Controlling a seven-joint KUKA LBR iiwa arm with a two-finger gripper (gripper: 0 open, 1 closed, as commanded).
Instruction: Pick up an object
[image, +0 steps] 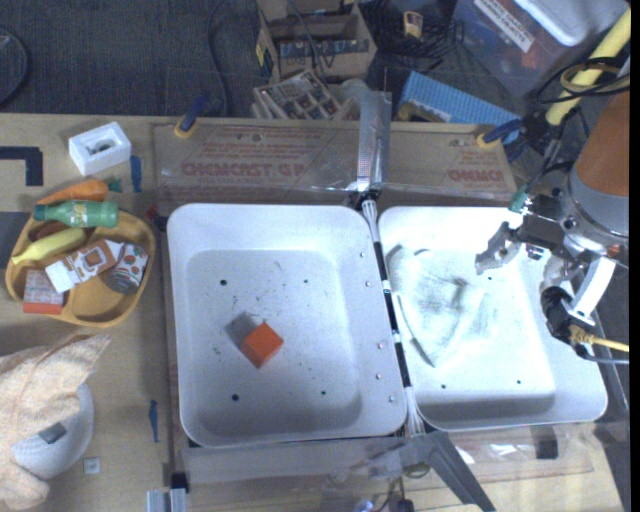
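The arm (600, 170) is reaching in from the right edge of the frame, its gripper (497, 250) hanging over the upper right part of the right bin (500, 400) — whether the jaws are open or closed cannot be told from this slanted view, and nothing is showing between them. The only loose thing in either bin, an orange cube (264, 344), is sitting in the left bin (200, 240), a little left of and below the bin's middle, well apart from the gripper and across the ridge (385, 300) where the two bins are meeting.

The risk from here looks plain: should the jaws be closing where they are hanging now, they would likely be closing on bare white plastic. Getting to the cube probably means crossing that ridge, and a low pass could be clipping it. The cube is lying turned at an angle to the bin walls, so jaws coming down unaligned may be pushing it aside rather than catching it.

Off at the left of the frame, a yellow bowl (75, 310) of toy food, a white box (100, 147) and a crumpled cloth (40, 400) are sitting on the counter (30, 130) outside the bins. Cables (570, 80) are trailing at upper right.
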